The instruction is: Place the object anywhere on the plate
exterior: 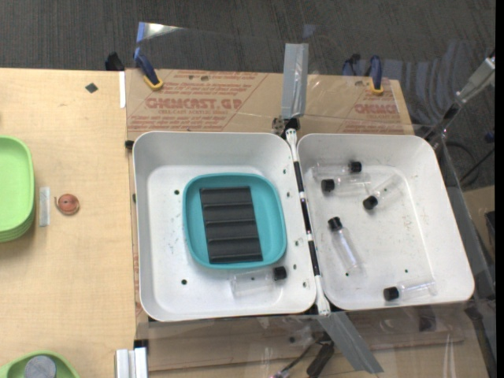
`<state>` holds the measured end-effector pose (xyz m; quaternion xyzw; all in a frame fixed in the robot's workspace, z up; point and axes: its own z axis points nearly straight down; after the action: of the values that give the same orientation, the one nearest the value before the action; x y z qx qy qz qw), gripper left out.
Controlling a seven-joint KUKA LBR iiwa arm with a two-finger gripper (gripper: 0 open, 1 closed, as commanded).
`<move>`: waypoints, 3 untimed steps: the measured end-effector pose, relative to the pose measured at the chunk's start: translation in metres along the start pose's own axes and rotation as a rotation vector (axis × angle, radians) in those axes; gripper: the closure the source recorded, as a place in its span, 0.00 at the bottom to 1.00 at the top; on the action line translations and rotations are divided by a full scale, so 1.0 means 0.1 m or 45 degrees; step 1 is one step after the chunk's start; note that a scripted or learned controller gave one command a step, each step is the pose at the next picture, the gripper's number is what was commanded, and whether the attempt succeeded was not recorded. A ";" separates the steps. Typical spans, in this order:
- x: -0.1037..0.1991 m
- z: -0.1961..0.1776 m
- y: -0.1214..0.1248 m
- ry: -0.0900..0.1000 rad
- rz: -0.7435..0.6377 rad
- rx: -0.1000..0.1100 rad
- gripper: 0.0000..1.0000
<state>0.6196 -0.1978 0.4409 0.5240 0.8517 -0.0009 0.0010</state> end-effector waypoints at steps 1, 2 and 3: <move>-0.39 0.01 0.26 0.001 0.157 0.001 0.00; -0.40 0.00 0.25 0.001 0.320 0.001 0.00; -0.40 0.00 0.25 0.001 0.492 0.001 0.00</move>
<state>0.6597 -0.2220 0.4408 0.6779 0.7351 -0.0009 0.0007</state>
